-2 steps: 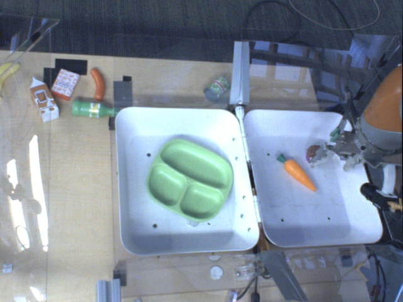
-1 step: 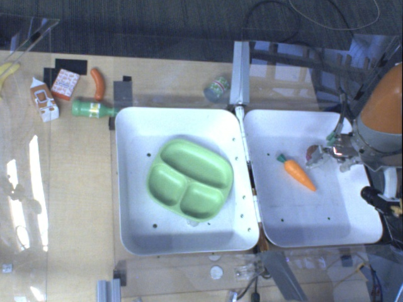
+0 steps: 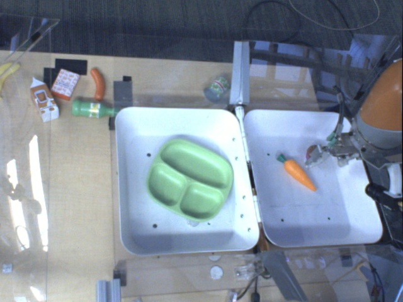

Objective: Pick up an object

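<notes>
You have two white bins on the bench: the left bin (image 3: 129, 168) holds one green divided plate (image 3: 190, 179), the right bin (image 3: 327, 228) one toy carrot (image 3: 296, 172). At the bench's far left edge you can count two small cartons (image 3: 44, 99) (image 3: 65, 83), one green bottle (image 3: 91, 109) and one sausage (image 3: 97, 83).

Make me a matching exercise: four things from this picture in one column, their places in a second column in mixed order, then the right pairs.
Things:
1. carrot
2. green divided plate
3. green bottle
4. gripper

Places:
A. on the bench, left of the bins
B. in the left bin
C. over the right bin, just right of the carrot
D. lying in the right bin

Pairs: 1-D, 2-B, 3-A, 4-C
</notes>
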Controlling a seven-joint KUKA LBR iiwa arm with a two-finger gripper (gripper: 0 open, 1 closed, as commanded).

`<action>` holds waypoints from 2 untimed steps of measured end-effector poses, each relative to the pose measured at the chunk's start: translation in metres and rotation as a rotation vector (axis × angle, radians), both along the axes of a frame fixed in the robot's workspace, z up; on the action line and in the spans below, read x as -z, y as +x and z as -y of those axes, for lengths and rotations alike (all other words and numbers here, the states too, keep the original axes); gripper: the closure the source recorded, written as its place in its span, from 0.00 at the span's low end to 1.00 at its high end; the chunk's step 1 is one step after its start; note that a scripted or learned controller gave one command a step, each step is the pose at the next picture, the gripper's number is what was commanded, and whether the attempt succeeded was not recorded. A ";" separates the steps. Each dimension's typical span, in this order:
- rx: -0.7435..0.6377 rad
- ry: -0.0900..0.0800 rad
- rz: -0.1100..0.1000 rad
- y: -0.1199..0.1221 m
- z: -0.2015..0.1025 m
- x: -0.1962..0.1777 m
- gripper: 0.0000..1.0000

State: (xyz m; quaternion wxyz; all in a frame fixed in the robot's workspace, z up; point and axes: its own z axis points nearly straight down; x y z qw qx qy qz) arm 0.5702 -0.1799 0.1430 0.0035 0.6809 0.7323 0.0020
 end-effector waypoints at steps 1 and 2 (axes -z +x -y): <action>0.299 0.003 -0.003 -0.026 -0.015 -0.018 0.00; 0.184 0.001 -0.003 0.029 0.006 0.025 0.00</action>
